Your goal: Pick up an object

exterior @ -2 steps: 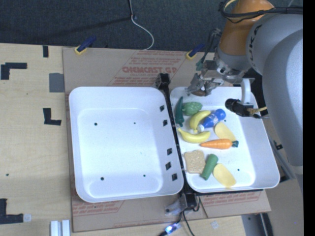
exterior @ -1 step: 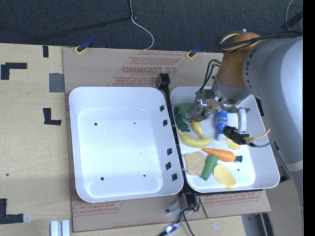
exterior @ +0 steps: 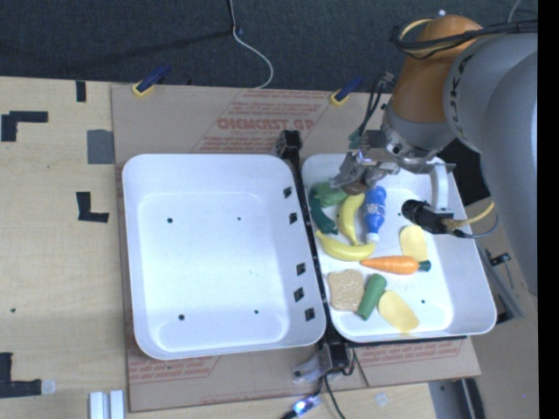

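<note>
the big grey arm with its orange band [exterior: 434, 68] sits nearest the lens at 2 o'clock, reaching in so its wrist hangs over the toy pile. under it the flat cardboard-covered worktop [exterior: 253, 125] carries two shallow white plastic bins side by side. the left bin [exterior: 140, 234], toward 9 o'clock, is smooth and bare; the right bin [exterior: 467, 295], toward 4 o'clock, holds glossy toy food crowded to its left wall, likely where it was tipped in. the hand [exterior: 360, 175] hovers at the pile's 12 o'clock end; i cannot tell how wide it is or whether it grips anything. just below lie a curved yellow banana [exterior: 348, 216], a blue-and-white bottle [exterior: 375, 212], an orange carrot [exterior: 390, 265], then a small green pickle [exterior: 370, 296].
</note>
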Robot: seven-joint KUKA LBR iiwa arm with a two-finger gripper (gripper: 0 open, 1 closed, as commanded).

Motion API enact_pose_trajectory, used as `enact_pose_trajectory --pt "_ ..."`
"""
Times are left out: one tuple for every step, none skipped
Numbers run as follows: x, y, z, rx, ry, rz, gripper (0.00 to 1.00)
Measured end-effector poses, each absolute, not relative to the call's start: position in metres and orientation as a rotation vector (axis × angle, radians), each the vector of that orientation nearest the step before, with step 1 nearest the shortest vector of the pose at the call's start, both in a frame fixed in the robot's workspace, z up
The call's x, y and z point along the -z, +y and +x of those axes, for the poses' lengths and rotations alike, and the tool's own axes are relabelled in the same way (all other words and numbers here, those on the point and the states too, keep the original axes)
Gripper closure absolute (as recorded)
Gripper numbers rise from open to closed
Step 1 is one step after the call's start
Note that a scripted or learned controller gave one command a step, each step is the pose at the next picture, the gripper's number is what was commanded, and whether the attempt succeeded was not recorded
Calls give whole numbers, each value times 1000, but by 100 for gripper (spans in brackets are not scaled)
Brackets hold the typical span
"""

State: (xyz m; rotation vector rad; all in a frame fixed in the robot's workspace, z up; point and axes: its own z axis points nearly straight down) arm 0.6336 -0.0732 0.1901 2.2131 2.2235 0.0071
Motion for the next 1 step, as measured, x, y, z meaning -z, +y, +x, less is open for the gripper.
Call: enact_pose_trajectory --pt "-191 18 627 -2 2236 2212 100"
